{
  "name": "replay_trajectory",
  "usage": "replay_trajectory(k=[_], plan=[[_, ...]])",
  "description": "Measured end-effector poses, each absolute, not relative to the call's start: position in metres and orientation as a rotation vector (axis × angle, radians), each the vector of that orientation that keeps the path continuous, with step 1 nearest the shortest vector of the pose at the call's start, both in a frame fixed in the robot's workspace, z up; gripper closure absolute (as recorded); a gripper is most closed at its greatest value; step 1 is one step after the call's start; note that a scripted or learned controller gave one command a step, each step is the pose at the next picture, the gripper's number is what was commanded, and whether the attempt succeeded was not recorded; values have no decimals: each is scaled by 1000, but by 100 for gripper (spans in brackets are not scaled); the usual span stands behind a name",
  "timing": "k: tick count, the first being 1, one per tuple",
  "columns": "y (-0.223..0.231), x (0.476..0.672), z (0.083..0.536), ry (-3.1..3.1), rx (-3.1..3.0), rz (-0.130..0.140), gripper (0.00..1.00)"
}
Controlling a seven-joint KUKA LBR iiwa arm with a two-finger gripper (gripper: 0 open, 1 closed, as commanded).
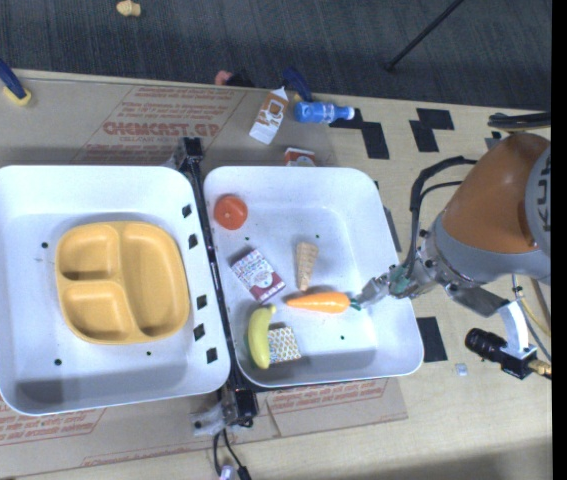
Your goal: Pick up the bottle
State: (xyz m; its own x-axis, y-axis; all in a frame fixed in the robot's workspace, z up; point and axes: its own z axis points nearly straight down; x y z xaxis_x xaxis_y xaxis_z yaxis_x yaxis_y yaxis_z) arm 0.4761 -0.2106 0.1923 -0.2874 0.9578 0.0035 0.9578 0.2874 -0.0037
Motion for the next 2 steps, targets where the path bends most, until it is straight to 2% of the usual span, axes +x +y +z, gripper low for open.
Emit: replay_trajectory(k=[1,2], plan=[[-205,476,210,-1937,-2470,2,100],[-202,476,215,-1913,-2491,2,100]])
